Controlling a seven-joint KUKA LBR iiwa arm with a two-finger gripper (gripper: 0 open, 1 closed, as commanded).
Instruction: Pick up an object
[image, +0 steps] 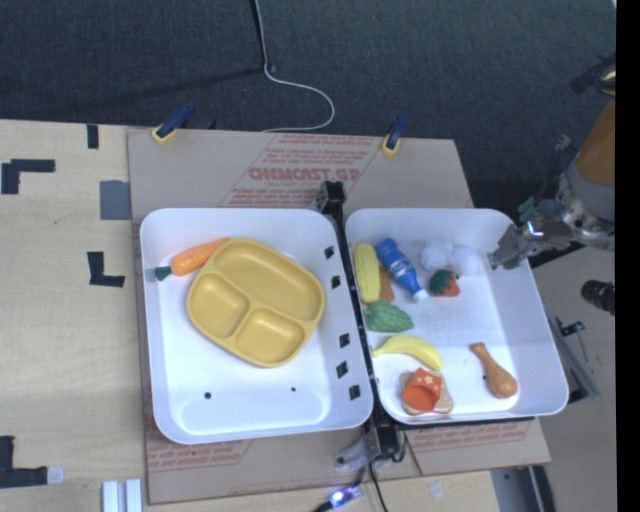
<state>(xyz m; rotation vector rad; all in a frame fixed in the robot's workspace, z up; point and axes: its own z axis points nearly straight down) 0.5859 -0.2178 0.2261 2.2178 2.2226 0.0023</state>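
The left bin (160, 330) holds a yellow tray (256, 301), with a toy carrot (192, 258) at its 10 o'clock. The right bin (520, 310) holds corn (367, 272), a blue bottle (398, 268), a banana (410, 349) and a drumstick (494, 369). The drumstick looks light, stiff and smooth; its thin shaft seems the best grip. The tool (507, 250) hovers at the bin's 2 o'clock rim, holding nothing; I cannot tell if it is apart.

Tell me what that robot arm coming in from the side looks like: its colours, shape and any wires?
The arm shows as a chunky rounded body with an orange section on top and grey metal beneath. It narrows to a small metallic gripper with dark parts, ending in slim pointed tips. Dark brackets sit beside it; I cannot tell any cables or markings on the arm itself.
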